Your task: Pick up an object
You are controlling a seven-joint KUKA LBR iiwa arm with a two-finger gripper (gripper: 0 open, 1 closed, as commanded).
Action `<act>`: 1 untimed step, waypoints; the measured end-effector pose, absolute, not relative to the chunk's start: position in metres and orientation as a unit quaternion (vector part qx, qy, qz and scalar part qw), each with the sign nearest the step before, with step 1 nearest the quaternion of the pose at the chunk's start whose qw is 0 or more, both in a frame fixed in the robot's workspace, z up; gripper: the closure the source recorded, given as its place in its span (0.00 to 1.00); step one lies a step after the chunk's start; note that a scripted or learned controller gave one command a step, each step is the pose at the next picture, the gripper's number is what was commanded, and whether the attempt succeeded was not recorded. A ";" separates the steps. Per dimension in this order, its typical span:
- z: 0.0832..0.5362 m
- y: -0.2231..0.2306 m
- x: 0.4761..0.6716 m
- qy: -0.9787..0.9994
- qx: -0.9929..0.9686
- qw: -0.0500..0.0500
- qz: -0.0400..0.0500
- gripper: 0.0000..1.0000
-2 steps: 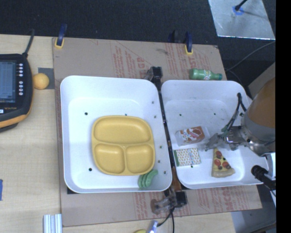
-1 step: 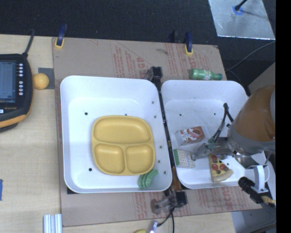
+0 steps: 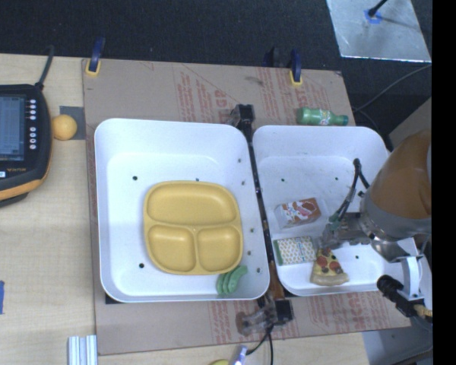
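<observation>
Bright, even overhead light; white bins (image 3: 175, 139) glare slightly; image soft and grainy.

The grey arm with its orange band (image 3: 401, 181) is cut off at the 3 o'clock edge and covers part of the right white plastic bin (image 3: 304, 139). The dark two-finger gripper (image 3: 328, 243) is too small and dim to read. The black and orange handheld control pendant (image 3: 11, 147) runs off the 9 o'clock edge. Print on the small red and white packet (image 3: 298, 212) is too blurred to read.

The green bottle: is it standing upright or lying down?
Lying down. The bottle rests on its side on the cardboard, outside the bins.
</observation>
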State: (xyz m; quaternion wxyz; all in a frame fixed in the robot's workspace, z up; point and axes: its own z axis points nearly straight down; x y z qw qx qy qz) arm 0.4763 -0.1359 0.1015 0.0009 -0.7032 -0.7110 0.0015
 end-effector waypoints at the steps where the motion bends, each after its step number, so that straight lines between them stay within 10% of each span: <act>1: 0.111 -0.136 0.477 -0.712 -0.702 0.001 0.002 1.00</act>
